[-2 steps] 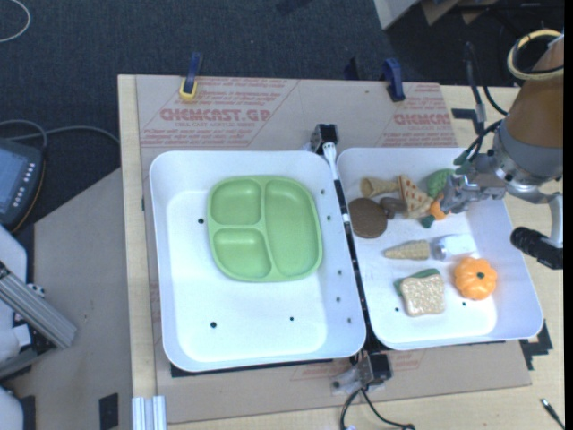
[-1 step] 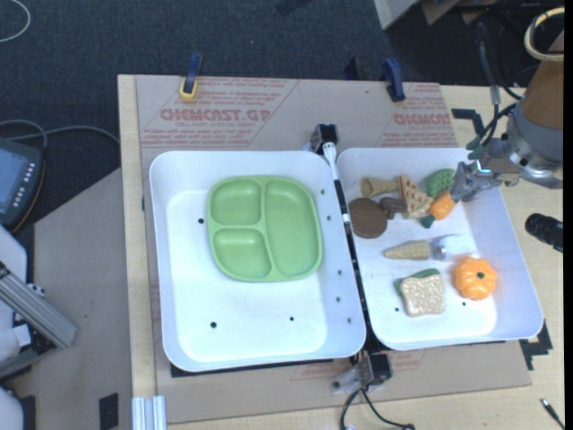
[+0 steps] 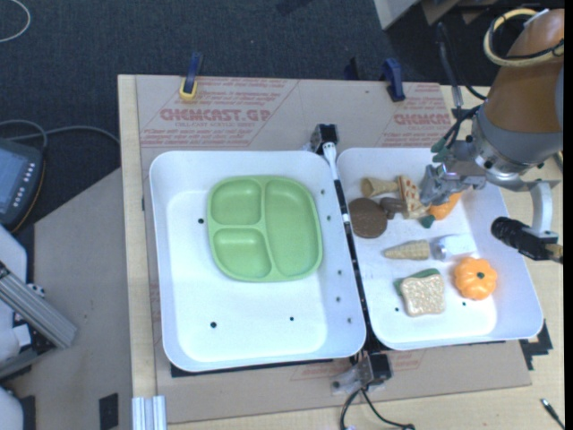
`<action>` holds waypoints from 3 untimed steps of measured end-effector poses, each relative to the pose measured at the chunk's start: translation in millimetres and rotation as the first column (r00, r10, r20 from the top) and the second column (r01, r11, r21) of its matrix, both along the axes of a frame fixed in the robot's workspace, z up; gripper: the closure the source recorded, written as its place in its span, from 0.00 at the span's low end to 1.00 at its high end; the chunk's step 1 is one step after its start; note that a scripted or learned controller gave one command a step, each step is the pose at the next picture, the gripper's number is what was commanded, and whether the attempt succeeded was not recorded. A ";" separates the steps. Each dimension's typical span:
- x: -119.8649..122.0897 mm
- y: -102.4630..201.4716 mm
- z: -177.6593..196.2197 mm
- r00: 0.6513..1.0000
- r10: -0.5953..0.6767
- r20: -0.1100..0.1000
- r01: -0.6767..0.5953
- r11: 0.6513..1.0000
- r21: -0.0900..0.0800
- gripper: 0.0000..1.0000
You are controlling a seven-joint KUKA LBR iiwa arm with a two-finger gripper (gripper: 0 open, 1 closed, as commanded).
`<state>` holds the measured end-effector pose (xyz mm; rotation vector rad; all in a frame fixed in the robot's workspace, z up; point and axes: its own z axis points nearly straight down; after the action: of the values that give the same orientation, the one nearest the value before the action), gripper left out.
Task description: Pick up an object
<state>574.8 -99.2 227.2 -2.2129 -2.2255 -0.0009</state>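
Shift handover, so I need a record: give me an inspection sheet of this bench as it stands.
Surface: bench board bears left bin and right bin side by side.
Job's things: right bin holds pumpkin, bread slice, corn cob, brown disc, and small tan pieces near an orange item.
Clutter: green divided plate in left bin.
Grippers: gripper low over right bin's far side, beside the orange item; finger state unclear.
Cables: loops near arm; wires at bench front.
Surroundings: dark carpet, clamps on far edge.
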 end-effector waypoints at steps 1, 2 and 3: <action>-15.9 56.5 8.8 1.000 0.001 -0.001 -0.001 1.000 0.001 1.00; -31.3 112.7 13.1 1.000 0.001 -0.002 -0.001 1.000 0.001 1.00; -49.6 164.4 -6.1 1.000 0.000 -0.004 0.000 1.000 0.000 1.00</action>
<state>525.2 65.2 221.1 -2.2109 -2.2233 0.0038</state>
